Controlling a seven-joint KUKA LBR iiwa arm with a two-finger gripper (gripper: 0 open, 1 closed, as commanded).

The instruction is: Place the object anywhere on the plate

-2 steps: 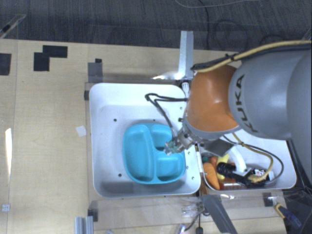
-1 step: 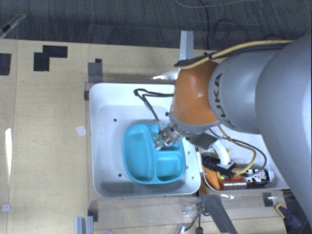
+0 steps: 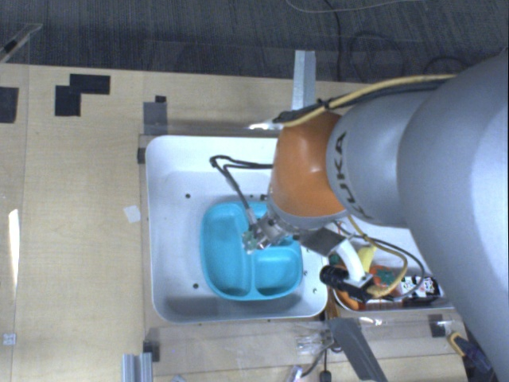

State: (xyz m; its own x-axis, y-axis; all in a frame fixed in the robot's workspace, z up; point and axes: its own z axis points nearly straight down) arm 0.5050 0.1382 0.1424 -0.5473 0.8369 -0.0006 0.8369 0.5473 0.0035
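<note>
A light blue divided plate [image 3: 238, 261] lies in the left white bin [image 3: 171, 213], toward its front right. My gripper [image 3: 256, 237] hangs low over the plate's middle ridge, under the orange wrist band [image 3: 306, 173]. The tip is small and dark, and I cannot make out anything held in it. A black cable [image 3: 231, 169] loops from the wrist over the bin's floor. A white and yellow object [image 3: 354, 257] and some orange and green pieces [image 3: 386, 277] lie in the right bin, just right of the plate.
The grey arm [image 3: 429, 165] covers most of the right bin [image 3: 382, 301] and the view's right side. Bench posts stand at the bin corners [image 3: 155, 116]. Bare bin floor lies left of and behind the plate.
</note>
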